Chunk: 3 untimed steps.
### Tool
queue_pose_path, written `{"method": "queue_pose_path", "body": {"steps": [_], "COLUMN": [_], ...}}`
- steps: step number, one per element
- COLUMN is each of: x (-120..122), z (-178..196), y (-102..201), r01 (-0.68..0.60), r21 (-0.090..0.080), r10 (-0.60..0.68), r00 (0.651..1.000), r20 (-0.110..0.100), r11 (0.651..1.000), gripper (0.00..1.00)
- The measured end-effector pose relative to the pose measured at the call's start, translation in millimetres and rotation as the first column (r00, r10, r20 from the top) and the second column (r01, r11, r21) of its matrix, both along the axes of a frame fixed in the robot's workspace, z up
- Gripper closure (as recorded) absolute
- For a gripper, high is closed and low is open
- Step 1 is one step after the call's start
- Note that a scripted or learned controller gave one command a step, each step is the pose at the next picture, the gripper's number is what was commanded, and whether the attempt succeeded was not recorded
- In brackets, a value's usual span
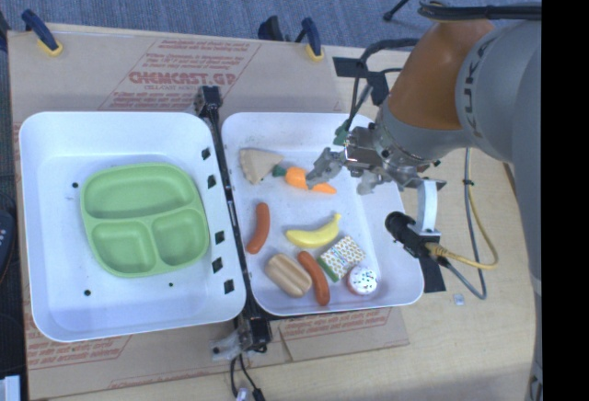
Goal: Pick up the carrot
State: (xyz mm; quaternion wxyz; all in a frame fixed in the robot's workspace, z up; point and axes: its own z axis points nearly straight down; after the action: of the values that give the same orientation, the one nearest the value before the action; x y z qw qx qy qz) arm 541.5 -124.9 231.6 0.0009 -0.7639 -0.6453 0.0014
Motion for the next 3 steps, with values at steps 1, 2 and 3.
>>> {"method": "queue_pose_path", "body": {"steps": [1, 2, 3], "x": [28.8, 67.2, 67.5], "z": [-82.1, -140.7, -130.4], "y": [-38.8, -38.7, -38.3], "r01": [0.077, 0.145, 0.142], "r21": [0.001, 0.0, 0.001], "r10": [-0.077, -0.145, -0.142], "r00": [0.997, 0.989, 0.99], "r20": [-0.003, -0.001, -0.003], "r11": [0.997, 0.989, 0.99], "gripper": [0.0, 0.0, 1.0]}}
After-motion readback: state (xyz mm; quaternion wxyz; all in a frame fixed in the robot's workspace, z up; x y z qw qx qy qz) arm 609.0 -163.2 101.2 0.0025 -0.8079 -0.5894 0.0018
